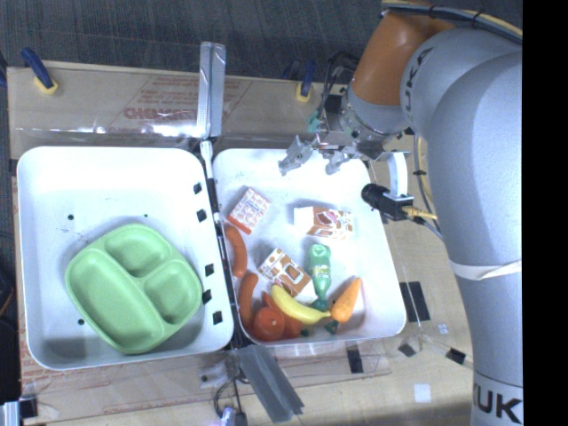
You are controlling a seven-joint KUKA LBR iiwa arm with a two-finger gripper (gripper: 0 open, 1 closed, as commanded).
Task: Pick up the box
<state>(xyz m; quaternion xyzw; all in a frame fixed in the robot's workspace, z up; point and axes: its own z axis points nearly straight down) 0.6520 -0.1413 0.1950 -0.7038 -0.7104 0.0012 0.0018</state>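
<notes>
Three small cartons lie in the right bin (pixel 383 247): an orange-and-white box (pixel 249 209) near its left side, a box (pixel 325 222) toward the right, and a box (pixel 284 271) lower down beside the fruit. My gripper (pixel 314 159) hangs over the bin's far edge, above and apart from the boxes. Its two grey fingers are spread open with nothing between them.
A banana (pixel 295 307), tomato (pixel 268 323), carrot (pixel 345 299), green bottle (pixel 319 271) and sausages (pixel 237 251) crowd the right bin's near part. A green divided plate (pixel 133 287) sits in the left bin (pixel 53 176). A metal divider bar (pixel 210 91) stands between the bins.
</notes>
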